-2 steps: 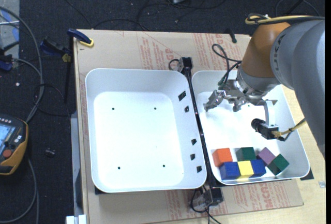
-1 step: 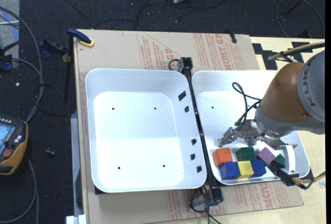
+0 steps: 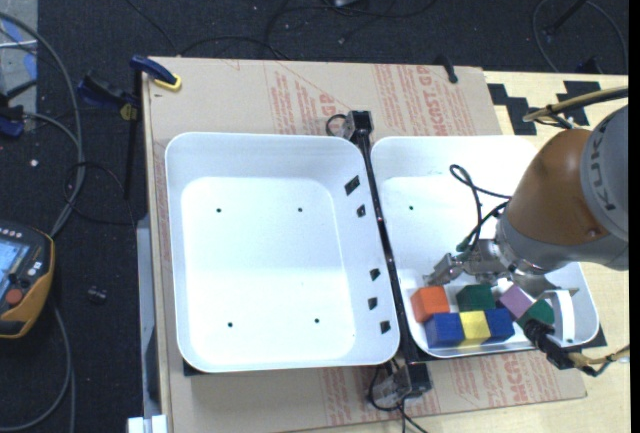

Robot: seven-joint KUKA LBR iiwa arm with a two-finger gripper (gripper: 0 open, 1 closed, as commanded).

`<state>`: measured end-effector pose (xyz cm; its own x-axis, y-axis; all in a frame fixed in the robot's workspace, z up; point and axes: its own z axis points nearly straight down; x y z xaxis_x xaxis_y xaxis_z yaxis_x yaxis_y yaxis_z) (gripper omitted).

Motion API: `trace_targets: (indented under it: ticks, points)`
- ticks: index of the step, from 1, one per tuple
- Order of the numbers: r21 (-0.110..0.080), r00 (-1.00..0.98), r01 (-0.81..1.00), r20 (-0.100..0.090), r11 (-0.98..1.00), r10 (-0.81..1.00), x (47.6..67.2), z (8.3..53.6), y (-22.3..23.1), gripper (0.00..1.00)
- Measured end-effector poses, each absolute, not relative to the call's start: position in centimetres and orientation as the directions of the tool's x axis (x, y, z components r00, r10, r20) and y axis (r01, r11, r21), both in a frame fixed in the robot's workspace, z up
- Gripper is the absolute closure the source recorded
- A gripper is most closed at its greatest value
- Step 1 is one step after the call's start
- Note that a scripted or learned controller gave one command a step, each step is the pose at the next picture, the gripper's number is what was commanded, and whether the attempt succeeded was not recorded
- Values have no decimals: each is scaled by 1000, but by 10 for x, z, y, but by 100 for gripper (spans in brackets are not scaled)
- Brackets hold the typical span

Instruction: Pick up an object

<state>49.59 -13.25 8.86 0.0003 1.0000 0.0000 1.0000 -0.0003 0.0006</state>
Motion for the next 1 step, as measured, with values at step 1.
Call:
trace_targets:
  ticks: [1]
  points:
    - [2, 0, 1000, 0, 0, 1000, 496, 99, -133, 100]
